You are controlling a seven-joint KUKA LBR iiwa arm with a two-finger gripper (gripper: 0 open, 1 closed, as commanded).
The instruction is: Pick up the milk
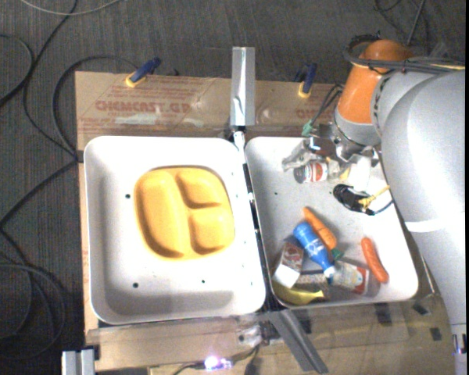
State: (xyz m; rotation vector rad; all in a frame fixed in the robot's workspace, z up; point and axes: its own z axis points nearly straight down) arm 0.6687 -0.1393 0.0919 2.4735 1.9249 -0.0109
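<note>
Nearest me, my milk [288, 263] carton lies tipped in the right bin's [270, 201] front corner, touching a banana [302, 294] and a blue bottle [313, 244]. Further back, my claw [311, 158] hangs over a small can [314, 171]; its grip I cannot tell. The left bin [109, 233] holds a yellow tray [186, 212].

Right bin [259, 209]: left-centre floor is bare, good way in. Near edge is packed: milk carton [288, 264], blue bottle [313, 246], carrot [320, 226], banana [302, 294], all touching or overlapping. Second carrot [374, 259] lies by the right wall. Arm [422, 155] covers the far-right corner (small can [311, 171] under the wrist)
</note>
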